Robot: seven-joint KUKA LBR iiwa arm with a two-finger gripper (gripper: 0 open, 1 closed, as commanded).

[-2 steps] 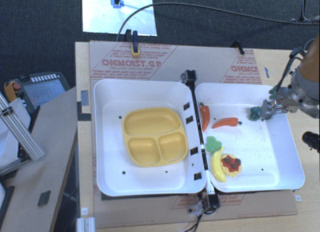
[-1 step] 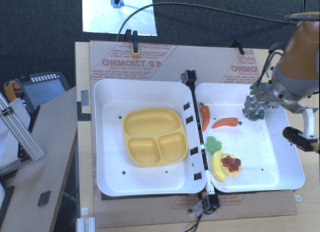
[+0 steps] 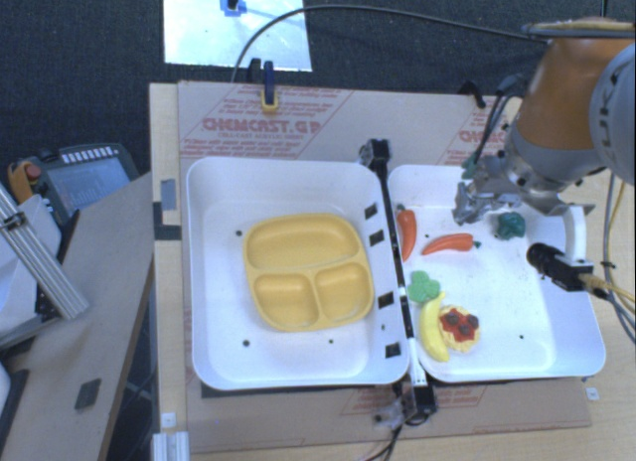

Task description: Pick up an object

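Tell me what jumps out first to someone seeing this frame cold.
The yellow divided tray lies alone in the left bin. In the right bin, bright toy food clusters near the divider: two orange peppers, a banana. The gripper hovers at that bin's far edge.

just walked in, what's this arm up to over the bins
A grey and orange arm reaches in over the right bin, its gripper hovering near the far side, close to an orange carrot-like toy and a small green piece. Nothing visibly sits between its fingers. A banana lies nearer the front. The left bin holds a yellow divided tray.
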